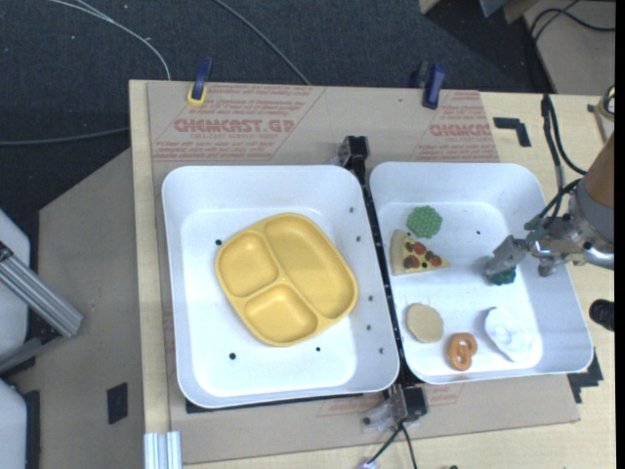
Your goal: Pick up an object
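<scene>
over in the right bin (459, 186) the claw (504, 265) sits low with a small dark teal object (503, 277) at its tips; i can't tell if it's clenched. a pizza slice (415, 253) and broccoli (424, 222) lie nearby.

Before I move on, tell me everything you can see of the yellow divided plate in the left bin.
The yellow three-compartment plastic plate is rounded, glossy and evenly yellow. Raised ridges split it into two smaller wells on one side and one larger well on the other, and none of the wells holds anything. It lies flat and right side up, turned at a slant to the bin walls, near the middle of the left shallow white bin. It touches only the bin floor.
</scene>
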You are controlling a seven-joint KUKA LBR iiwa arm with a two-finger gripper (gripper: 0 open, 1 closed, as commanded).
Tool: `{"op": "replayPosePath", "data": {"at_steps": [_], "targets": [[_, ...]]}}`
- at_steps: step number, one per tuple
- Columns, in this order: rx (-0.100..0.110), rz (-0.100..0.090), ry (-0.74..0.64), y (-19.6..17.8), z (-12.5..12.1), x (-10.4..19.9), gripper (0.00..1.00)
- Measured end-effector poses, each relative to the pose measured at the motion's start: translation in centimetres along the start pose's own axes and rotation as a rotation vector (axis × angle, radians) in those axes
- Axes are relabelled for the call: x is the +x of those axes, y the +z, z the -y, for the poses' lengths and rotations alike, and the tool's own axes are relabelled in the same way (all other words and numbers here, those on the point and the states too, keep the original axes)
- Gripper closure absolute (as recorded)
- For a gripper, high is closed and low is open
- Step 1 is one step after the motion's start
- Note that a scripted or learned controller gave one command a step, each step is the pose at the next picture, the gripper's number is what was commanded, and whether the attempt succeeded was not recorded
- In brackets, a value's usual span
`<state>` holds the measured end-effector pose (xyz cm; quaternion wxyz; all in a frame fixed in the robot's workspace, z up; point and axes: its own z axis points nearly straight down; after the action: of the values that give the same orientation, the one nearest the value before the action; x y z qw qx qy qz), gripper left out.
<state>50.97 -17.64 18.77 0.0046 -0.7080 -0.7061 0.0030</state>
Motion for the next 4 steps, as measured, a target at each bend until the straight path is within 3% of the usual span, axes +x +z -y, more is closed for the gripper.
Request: {"op": "replayPosePath", "data": {"at_steps": [1, 2, 3, 4], "targets": [[-0.011, 0.003, -0.003, -0.5, -0.3, 0.0, 0.0], [-0.003, -0.001, -0.002, 5.9, -0.1, -0.2, 0.0], [-0.008, 0.0, -0.001, 10.5, -0.1, -0.1, 0.0], [-0.013, 0.003, -0.002, 9.3, -0.2, -0.2, 1.0]]}}
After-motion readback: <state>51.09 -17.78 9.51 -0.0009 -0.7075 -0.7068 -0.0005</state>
